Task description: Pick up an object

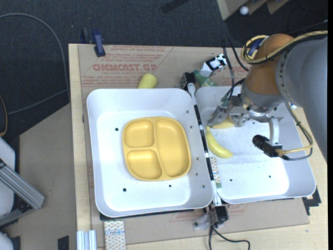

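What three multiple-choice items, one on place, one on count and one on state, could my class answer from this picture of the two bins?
1. Where does the yellow plate lie?
A. in the left bin
B. in the right bin
C. on the bench outside the bins

2. How many compartments has the plate?
A. two
B. three
C. five

3. How does the banana lie?
A. standing upright in the plate
B. hanging in the air, off the floor
C. flat on the right bin's floor, by its left wall

Key: 1 A, white bin floor shows all round the plate; 2 B, two small sections and one long one; 3 C, it rests on the floor below the gripper.
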